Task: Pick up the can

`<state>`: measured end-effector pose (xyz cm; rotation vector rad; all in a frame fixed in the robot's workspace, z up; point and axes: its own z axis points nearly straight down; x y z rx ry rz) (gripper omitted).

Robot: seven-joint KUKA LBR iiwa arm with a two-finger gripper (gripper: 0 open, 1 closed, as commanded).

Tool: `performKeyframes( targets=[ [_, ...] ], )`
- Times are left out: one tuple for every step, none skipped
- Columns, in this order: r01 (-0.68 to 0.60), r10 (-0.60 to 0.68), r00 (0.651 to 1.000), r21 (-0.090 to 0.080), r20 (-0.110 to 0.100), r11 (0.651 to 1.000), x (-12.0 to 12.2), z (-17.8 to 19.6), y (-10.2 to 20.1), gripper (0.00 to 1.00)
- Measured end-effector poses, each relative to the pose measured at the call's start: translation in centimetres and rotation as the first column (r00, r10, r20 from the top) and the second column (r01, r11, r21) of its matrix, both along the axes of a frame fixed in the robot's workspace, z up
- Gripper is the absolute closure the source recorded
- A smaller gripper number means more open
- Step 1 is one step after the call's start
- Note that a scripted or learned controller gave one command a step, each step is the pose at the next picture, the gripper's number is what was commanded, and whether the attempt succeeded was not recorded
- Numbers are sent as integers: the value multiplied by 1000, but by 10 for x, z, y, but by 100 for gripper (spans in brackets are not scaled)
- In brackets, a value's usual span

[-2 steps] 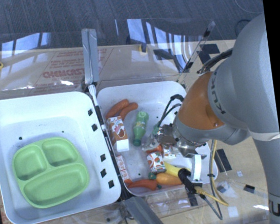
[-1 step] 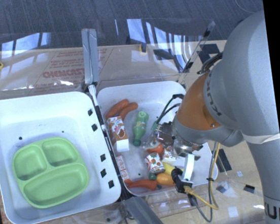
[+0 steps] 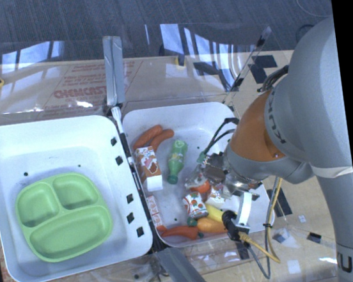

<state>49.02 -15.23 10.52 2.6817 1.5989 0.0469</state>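
Note:
A small can [image 3: 194, 205] with a red, white and green label lies in the front part of the right bin [image 3: 179, 114], among other toy foods. My gripper [image 3: 209, 181] reaches down into this bin from the right, just above and to the right of the can. Its tip sits over a small red-orange item [image 3: 201, 188] and partly hides what lies beneath it. The orange wrist band [image 3: 256, 136] and grey arm cover the bin's right side.
The right bin also holds two sausages [image 3: 152, 136], a juice carton [image 3: 147, 162], a green bottle [image 3: 176, 161], a white block [image 3: 154, 183], a red pepper [image 3: 181, 232], an orange piece [image 3: 211, 225] and a yellow piece [image 3: 216, 214]. A green divided plate [image 3: 64, 215] lies in the left bin [image 3: 9, 146].

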Motion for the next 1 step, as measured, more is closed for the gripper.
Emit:
performKeyframes(
  targets=[
    [-50,50,998,4,-32,999,9,13,-15,0]
  ],
)
